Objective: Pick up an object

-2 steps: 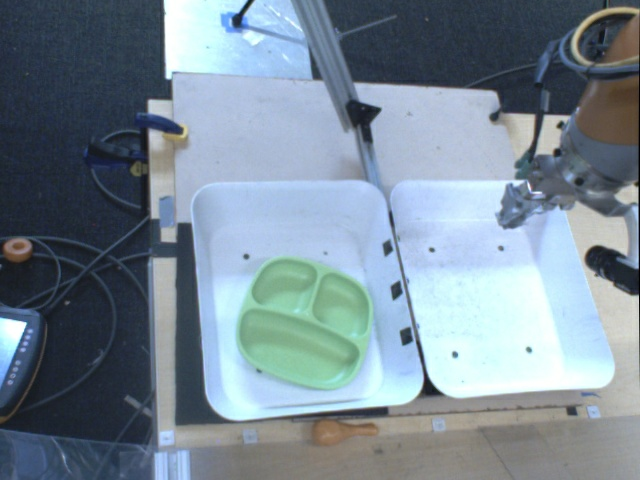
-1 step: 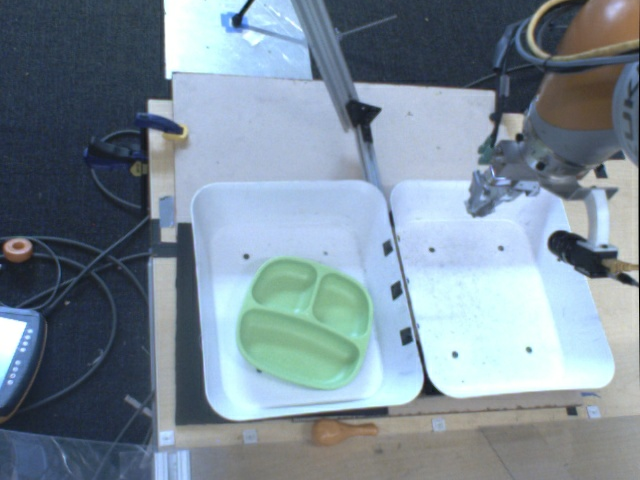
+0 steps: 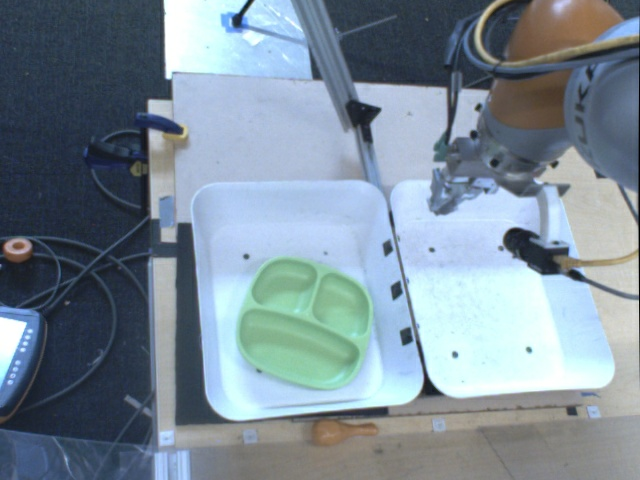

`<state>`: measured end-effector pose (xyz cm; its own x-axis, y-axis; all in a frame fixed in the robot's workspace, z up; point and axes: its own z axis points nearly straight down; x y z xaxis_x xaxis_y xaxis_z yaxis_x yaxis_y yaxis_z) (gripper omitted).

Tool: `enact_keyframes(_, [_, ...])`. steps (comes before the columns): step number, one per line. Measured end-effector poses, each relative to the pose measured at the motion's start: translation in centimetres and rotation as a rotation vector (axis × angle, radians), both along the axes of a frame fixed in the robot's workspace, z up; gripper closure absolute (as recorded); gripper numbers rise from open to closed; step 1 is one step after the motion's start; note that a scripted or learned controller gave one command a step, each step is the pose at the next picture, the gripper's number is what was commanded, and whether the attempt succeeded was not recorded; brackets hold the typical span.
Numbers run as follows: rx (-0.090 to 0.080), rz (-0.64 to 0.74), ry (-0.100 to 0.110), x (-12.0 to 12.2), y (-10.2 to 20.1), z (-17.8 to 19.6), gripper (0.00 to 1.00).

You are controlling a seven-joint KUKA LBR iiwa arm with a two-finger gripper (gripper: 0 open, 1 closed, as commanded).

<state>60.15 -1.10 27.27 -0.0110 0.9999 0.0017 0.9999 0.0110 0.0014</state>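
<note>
Over the right bin: metal gripper. Can't tell if wide or narrow. Inside the left bin: smooth green plate.

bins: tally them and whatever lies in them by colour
white: 2, the left bin and the right bin
green: 1, the divided plate in the left bin
total: 3
</note>
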Motion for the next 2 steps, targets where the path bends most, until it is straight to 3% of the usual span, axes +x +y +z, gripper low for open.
enact_keyframes(1, [-0.001,-0.001,0.001,1.7,4.2,-2.5,1.0])
enact_keyframes(2, [0.0,-0.001,-0.002,4.3,8.5,-2.5,1.0])
